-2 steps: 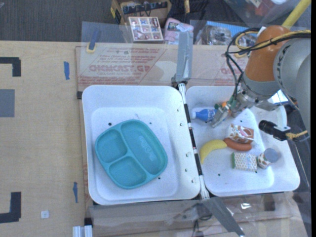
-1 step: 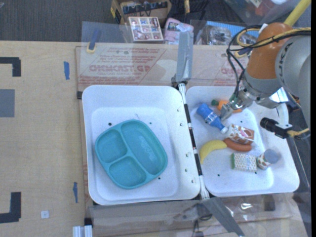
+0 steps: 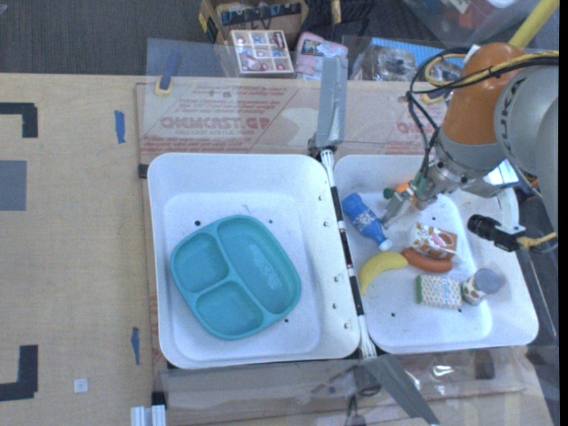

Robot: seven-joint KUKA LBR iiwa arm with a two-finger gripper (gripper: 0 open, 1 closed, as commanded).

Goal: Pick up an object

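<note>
My gripper (image 3: 397, 208) hangs low over the upper left part of the right bin (image 3: 510, 328). Its tip is just right of a blue bottle (image 3: 361, 216) that lies slanted near the bin's left wall. A small orange and green item (image 3: 400, 189) lies right beside the gripper. Lower in the same bin lie a yellow banana (image 3: 379, 270), a red hot dog (image 3: 430, 260), a small printed packet (image 3: 437, 238), a green-and-white cracker block (image 3: 436, 290) and a grey round piece (image 3: 486, 282). Nothing visibly sits in the gripper.
The left bin (image 3: 169, 180) holds a teal divided plate (image 3: 234, 275). A ridge (image 3: 342, 264) separates the two bins. The arm's orange band (image 3: 479, 105) and grey body cover the right bin's upper right corner. Boxes and clutter (image 3: 262, 25) lie beyond the bench.
</note>
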